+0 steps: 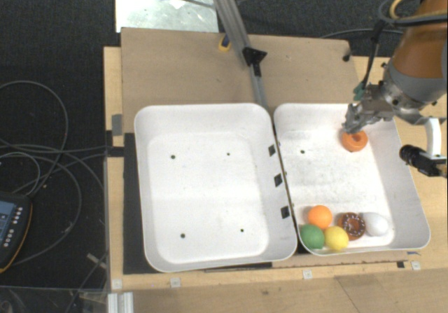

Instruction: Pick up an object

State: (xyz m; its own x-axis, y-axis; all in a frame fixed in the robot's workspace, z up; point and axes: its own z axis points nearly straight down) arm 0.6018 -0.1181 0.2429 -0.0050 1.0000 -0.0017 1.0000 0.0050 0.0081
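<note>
An orange ring-shaped object [355, 141] lies in the right bin [329, 175], towards its far right. My gripper [352, 126] hangs right above it, tips at or touching its top. At the right bin's near edge sit an orange ball [320, 216], a green ball [313, 237], a yellow ball [337, 238], a chocolate doughnut [351, 225] and a white egg-like object [376, 224], packed close together.
The left bin [203, 185] stands beside the right one, joined by black clips along the middle. A grey pole [231, 17] slants over the bench's far side. Cables and a pendant lie on the floor at left.
</note>
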